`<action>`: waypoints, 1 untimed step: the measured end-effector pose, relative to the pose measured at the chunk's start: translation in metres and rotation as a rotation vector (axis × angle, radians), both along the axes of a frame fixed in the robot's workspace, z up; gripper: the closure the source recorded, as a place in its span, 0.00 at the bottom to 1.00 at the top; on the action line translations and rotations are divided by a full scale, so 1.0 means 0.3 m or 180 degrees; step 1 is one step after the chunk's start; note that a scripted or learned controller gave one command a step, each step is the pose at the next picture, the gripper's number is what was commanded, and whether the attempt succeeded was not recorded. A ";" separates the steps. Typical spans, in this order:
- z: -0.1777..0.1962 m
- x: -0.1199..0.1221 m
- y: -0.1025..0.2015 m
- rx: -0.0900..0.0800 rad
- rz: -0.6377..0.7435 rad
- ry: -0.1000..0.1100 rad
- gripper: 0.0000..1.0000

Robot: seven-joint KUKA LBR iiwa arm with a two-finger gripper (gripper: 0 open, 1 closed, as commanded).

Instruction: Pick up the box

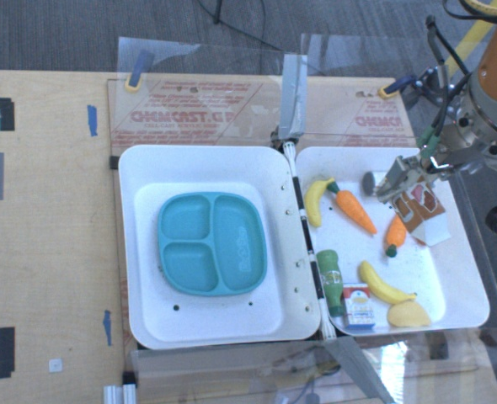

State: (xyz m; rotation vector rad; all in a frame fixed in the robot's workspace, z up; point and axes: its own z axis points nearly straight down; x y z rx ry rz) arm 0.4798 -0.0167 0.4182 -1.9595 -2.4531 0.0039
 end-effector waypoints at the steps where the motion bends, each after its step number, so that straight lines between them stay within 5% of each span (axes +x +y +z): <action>1: 0.055 0.036 0.212 0.0000 0.0048 -0.0018 1.00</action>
